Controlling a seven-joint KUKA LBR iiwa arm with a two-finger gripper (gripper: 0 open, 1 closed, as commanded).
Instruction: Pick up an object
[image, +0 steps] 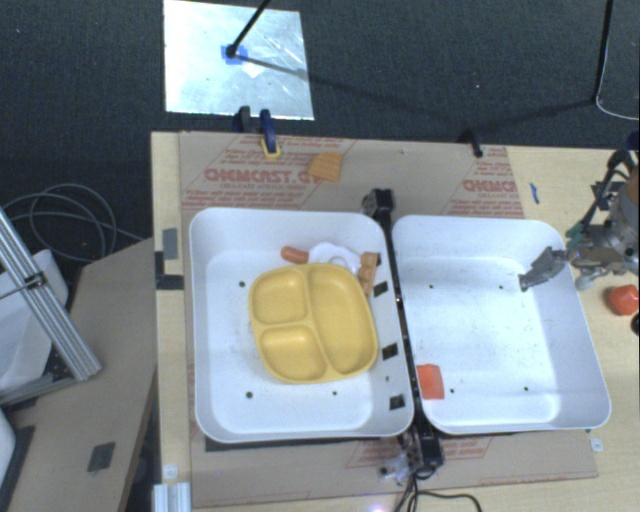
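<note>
In the left bin (220, 300) lies a yellow three-part plate (311, 322). Behind it sit a small orange sausage-shaped piece (294, 255), a white piece (335, 256) and a tan block (369, 268) by the bin's right wall. An orange-red block (429, 380) rests at the front left of the right bin (500, 320). My gripper (540, 268) hangs over the right bin's far right side, near the rim, with nothing seen between its fingers.
A tan block (326, 166) lies on the cardboard behind the bins. A red object (623, 298) sits on the bench right of the right bin. A blue-and-yellow clamp (267, 133) grips the board's back edge. A shiny metal sheet (238, 58) lies beyond.
</note>
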